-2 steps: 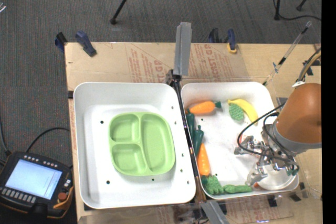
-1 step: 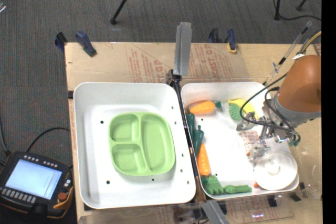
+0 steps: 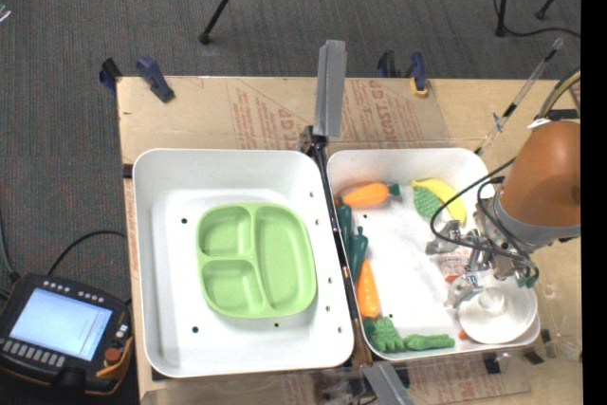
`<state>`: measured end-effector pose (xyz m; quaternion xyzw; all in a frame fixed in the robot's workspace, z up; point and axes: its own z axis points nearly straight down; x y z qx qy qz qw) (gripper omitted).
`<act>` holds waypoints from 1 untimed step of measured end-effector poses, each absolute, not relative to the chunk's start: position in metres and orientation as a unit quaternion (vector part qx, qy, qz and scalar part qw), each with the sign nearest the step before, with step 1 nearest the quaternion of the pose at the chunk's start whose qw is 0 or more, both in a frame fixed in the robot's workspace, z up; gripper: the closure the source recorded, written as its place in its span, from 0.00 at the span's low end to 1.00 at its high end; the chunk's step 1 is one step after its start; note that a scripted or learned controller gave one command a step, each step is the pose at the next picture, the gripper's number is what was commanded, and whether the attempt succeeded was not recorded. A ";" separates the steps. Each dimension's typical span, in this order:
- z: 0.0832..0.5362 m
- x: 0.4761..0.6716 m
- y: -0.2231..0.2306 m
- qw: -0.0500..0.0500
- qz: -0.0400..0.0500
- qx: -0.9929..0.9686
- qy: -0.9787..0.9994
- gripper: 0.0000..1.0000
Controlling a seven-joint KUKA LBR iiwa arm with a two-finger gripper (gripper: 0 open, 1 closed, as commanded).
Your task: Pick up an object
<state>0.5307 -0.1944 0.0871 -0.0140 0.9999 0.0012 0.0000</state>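
My gripper hangs low over the right side of the right bin, just above a white round dish in the bin's near right corner. A small red-orange piece shows right beside the gripper's left side, and whether it is held is unclear. A yellow corn cob lies at the bin's far side, with an orange carrot to its left. A second carrot lies along the bin's left wall.
Green toy vegetables lie by the left wall and along the near edge of the right bin. The left bin holds a light green divided plate. A grey upright post stands behind the bins.
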 end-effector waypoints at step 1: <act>0.097 0.532 -0.193 0.001 0.001 -0.016 1.000 1.00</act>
